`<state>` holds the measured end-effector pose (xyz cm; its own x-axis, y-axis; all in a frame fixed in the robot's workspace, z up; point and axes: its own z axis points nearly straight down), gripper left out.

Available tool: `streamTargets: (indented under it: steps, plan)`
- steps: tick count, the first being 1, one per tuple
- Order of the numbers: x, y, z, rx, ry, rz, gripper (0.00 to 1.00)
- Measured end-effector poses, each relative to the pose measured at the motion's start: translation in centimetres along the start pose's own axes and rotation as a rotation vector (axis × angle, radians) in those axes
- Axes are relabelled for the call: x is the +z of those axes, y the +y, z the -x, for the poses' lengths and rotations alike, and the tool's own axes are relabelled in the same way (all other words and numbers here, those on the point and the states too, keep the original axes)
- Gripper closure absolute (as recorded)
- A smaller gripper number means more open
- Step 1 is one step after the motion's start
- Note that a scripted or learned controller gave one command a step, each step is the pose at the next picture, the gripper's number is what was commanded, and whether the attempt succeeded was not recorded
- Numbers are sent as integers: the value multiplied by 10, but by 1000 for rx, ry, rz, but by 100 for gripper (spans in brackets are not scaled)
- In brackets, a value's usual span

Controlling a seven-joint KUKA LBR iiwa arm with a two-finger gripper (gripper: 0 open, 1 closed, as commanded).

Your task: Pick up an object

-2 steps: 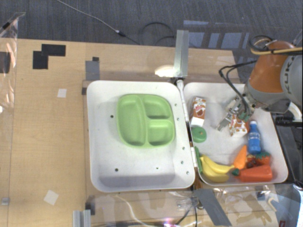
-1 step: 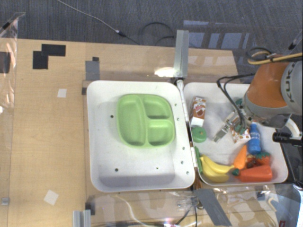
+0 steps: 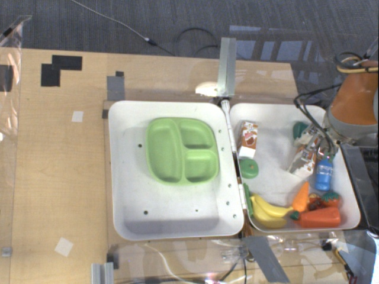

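At frame right, I hold the claw low over the right bin, beside a blue bottle; whether it grips, I cannot tell; banana, carrot and carton await; the green tray fills the left bin.

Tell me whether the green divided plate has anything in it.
Empty: the green divided plate in the left bin shows bare compartments.
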<state>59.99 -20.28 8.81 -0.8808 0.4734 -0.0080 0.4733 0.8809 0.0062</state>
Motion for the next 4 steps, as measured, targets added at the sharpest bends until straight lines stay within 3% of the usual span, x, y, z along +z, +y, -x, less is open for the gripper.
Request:
streamTargets:
  steps: [1, 2, 3, 4]
  plan:
    - [-1, 46, -23, -100, -3, -2, 0]
    - [-1, 4, -13, -107, -3, -4, 0]
    - [-1, 3, -35, -48, -5, -2, 0]
    - [-3, -10, -84, -218, -7, -2, 0]
